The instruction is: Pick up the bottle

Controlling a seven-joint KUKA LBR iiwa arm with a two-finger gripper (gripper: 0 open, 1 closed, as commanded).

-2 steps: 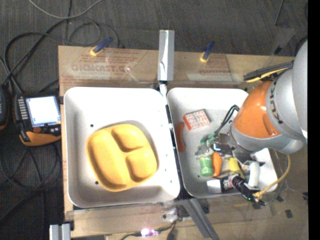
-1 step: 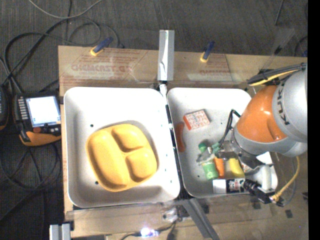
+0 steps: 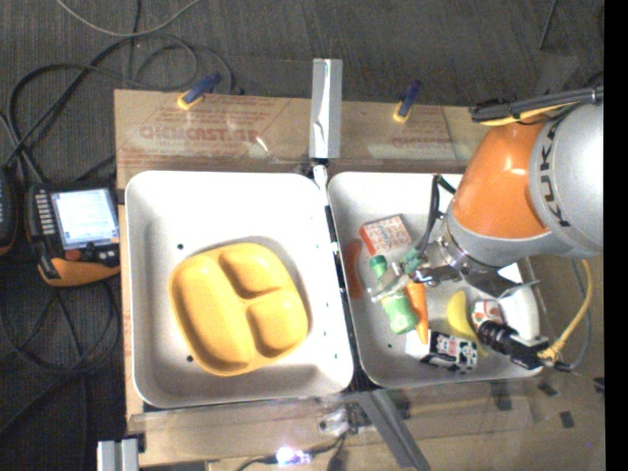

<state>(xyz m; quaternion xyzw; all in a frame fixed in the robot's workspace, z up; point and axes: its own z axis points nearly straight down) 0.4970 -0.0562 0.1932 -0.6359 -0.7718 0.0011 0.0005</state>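
Far left of frame, a handheld pendant [image 3: 77, 222] with a lit screen lay off the worktop; its text was too small to read. Left bin [image 3: 147, 361] held a yellow divided tray [image 3: 240, 305], lying flat. Cardboard [image 3: 226, 130] behind the bins showed faint reversed print, not legible. Right bin [image 3: 388, 373] at centre-right held the clutter: a red-and-white carton [image 3: 386, 234], label unreadable, a green bottle [image 3: 393, 300] lying near the bin's left wall, an orange carrot-like piece [image 3: 419, 309] just beside it, a yellow item [image 3: 459, 314] and a small black-and-white box [image 3: 451, 350]. The end effector [image 3: 410, 273] sat right at the bottle's upper end; whether its fingers were spread or pinching, cannot tell. Bottle appeared to rest on the bin floor, so lift judged not yet done; grasp unconfirmed. Upper right, arm [image 3: 535, 184] carried partial "KUKA" lettering.
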